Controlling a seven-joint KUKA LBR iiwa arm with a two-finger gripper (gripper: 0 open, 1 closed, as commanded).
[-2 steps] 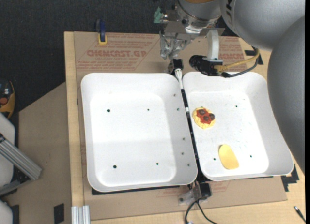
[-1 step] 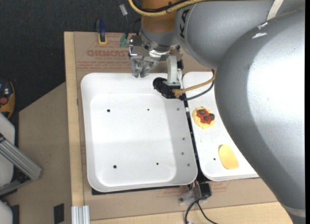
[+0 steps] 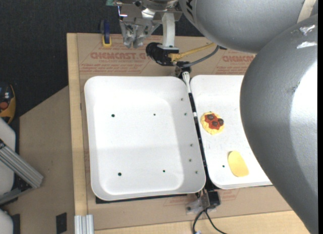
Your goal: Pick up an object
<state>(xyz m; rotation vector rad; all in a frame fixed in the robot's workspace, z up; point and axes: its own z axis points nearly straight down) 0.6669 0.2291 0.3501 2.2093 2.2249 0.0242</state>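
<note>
My gripper [image 3: 134, 40] hangs high above the back edge of the left bin [image 3: 96, 127], over the cardboard behind it. Its fingers look shut, with nothing between them. In the right bin [image 3: 222, 177] lie two objects: a small yellow disc with red and dark spots [image 3: 212, 123] near the bin's left wall, and a plain yellow oval piece [image 3: 237, 163] nearer the front. Both lie well to the right of and below the gripper. The grey arm hides most of the right bin's far and right side.
The two white bins sit side by side on a brown cardboard sheet [image 3: 81, 66]. A small blue and yellow clamp [image 3: 106, 33] stands at the sheet's back left. A connector and cable [image 3: 204, 205] lie at the front between the bins.
</note>
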